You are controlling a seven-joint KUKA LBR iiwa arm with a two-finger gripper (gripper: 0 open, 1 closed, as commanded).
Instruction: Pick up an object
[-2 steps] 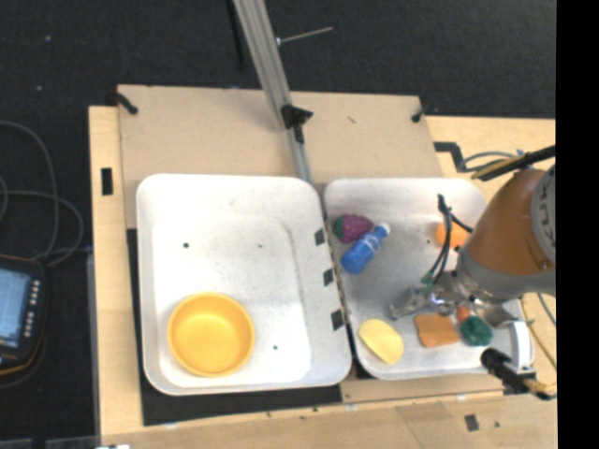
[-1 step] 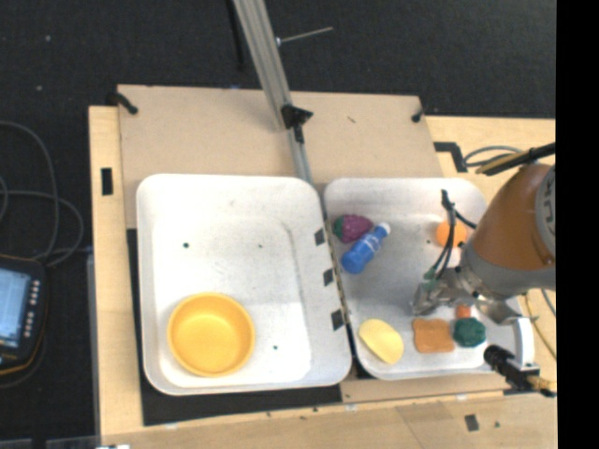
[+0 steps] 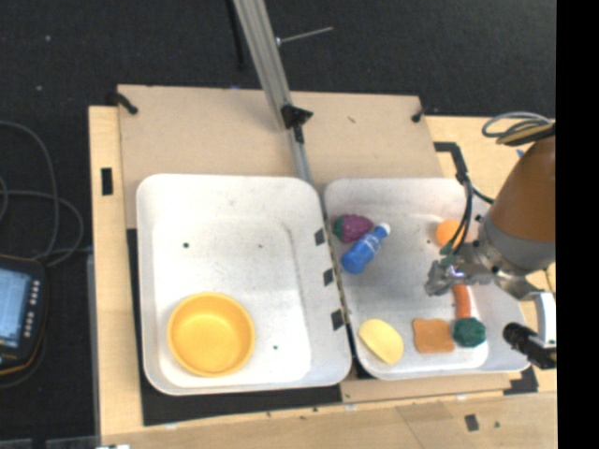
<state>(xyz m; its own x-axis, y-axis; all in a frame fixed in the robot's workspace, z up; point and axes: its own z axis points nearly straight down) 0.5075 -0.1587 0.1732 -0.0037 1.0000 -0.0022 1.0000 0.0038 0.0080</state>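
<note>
Our gripper [image 3: 447, 277] hangs over the right bin's [image 3: 398, 195] right side, the upright-lying carrot [image 3: 462, 299] just beside it.

The grey KUKA arm with its orange band [image 3: 526, 195] enters from the right edge of the camera view and bends down and leftward. The broad orange-brown section sits highest in the frame, and below it a grey wrist collar [image 3: 517, 251] narrows toward the two-finger metal tool [image 3: 447, 277]. The tool hangs low at the arm's left end, pointing down and to the left. Dark cables [image 3: 465, 204] loop along the arm's upper side toward the wrist.
</note>
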